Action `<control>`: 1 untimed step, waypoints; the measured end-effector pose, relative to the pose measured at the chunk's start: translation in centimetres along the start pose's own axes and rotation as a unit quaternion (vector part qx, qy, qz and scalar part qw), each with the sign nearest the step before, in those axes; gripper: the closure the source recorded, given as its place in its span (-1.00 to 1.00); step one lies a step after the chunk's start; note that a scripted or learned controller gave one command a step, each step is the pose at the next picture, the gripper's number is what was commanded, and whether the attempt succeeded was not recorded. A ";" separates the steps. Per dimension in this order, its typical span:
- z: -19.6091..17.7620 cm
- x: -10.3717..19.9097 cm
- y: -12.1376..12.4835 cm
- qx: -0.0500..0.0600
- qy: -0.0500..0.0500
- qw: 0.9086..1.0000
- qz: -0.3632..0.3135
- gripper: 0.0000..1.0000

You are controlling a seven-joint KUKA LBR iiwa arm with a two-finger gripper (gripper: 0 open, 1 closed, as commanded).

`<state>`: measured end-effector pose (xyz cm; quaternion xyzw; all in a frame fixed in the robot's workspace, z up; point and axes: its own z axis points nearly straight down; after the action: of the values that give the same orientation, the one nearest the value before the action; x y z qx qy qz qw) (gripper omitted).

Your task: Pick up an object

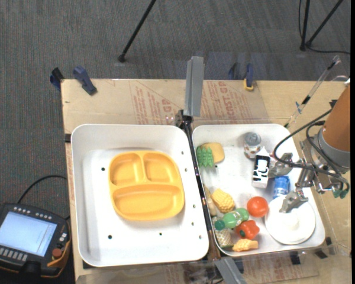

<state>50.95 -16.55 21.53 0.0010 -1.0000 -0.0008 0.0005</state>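
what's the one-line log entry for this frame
stage: reaching | tool: over right bin, above white plate, beside blue cup | held: nothing seen | left bin: yellow tray

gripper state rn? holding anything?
Gripper: over the right bin, above the white plate beside the blue can. Open or closed cannot be told; nothing visibly held.

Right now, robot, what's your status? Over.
End effector above white plate, right bin. Nothing held. Tomato, blue can crowd close.
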 end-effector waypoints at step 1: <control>13.0 -0.1 0.9 -0.001 0.001 0.999 -0.050 -1.00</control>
<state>51.08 -15.63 8.52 0.0509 -0.9987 -0.0014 0.0012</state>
